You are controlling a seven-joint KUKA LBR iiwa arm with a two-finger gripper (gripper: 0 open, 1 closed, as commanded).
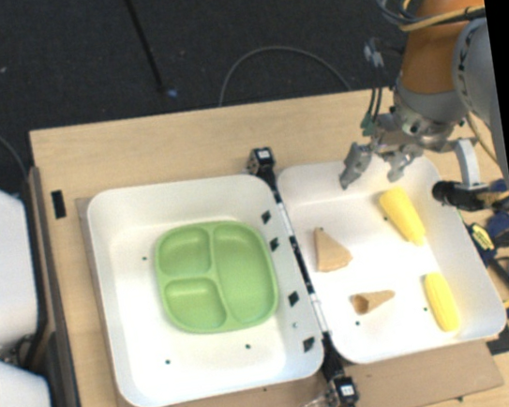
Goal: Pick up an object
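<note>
Camera view from above: we see the grey metal end effector (378,162), fingers spread apart and gripping nothing, over the far edge of the right shallow white plastic bin (328,187). Below it lie two smooth yellow corn cobs (401,216) (441,301) and two tan wedge-shaped pieces (330,251) (371,301). A green sectioned plastic plate (216,276) fills the left bin (122,265) on the wooden desk (133,150).

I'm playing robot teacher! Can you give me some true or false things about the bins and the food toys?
1. The green plate lies in the left bin. True.
2. Two yellow corn cobs lie in the right bin. True.
3. The gripper holds a corn cob. False: its open fingers hold nothing.
4. The two tan wedges sit on the plate. False: they lie in the right bin.
</note>
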